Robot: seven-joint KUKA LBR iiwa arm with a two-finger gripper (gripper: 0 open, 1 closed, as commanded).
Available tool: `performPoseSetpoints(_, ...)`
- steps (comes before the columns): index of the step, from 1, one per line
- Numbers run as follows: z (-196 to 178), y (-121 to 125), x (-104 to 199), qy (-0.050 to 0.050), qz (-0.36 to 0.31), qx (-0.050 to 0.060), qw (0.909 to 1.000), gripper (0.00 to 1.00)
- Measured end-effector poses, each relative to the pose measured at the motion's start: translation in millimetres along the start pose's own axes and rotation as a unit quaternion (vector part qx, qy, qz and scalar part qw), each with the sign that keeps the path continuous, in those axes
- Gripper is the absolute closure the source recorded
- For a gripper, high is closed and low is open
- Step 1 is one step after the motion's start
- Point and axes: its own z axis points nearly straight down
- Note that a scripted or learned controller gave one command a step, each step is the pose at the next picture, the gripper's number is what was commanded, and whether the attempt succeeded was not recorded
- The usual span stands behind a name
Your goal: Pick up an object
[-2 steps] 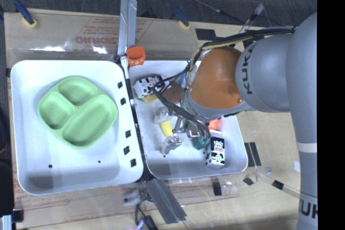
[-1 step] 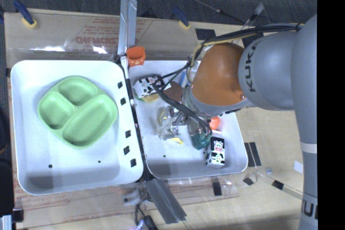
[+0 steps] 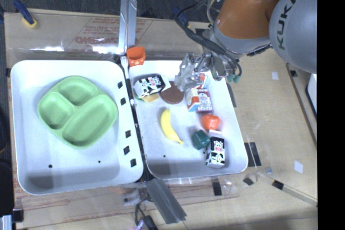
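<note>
My gripper (image 3: 188,74) hangs over the back of the right bin (image 3: 156,161), just above a brown round cookie (image 3: 172,95) and a red-and-white carton (image 3: 199,99). Nothing shows between its fingers. Also in this bin lie a cow-print carton (image 3: 148,86) at the back left, a yellow banana (image 3: 170,126) in the middle, a red-orange piece (image 3: 211,122), a dark green piece (image 3: 200,139) and a second cow-print carton (image 3: 216,151) at the front right.
The left bin (image 3: 32,169) holds a green divided plate (image 3: 78,110). An orange block (image 3: 136,55) sits on the divider at the back between the bins. The arm's orange band (image 3: 245,5) looms over the bench's back right.
</note>
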Motion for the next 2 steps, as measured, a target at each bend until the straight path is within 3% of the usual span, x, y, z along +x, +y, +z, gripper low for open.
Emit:
performPoseSetpoints(1, 35.7, -66.1, 12.5, 0.007, -0.138, -0.003, 0.9904, 1.0)
performPoseSetpoints(2, 35.5, -65.7, 12.3, 0.006, -0.138, -0.003, 0.9904, 0.0)
